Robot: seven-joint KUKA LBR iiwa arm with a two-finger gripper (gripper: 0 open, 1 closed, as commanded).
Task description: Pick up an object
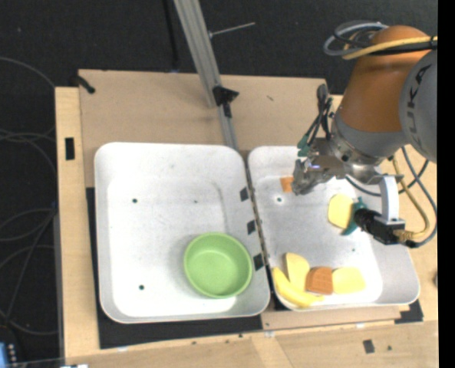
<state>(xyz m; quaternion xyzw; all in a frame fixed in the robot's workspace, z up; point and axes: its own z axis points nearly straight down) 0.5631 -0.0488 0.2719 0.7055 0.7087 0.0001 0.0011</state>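
The jaws [304, 176] sit low in the right bin [288, 213], and we cannot tell their state. We see a small orange block [287, 184] touching them at nine o'clock. Yellow pieces [339, 210] lie at four o'clock; a green bowl [217, 264] rests in the left bin [150, 198].

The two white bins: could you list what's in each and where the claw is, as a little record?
left bin: one green bowl, near its front right corner
right bin: small orange piece; yellow piece; yellow and orange-brown pieces heaped at the front
claw: low over the right bin's back left, beside the small orange piece
arm: reaches in from the right
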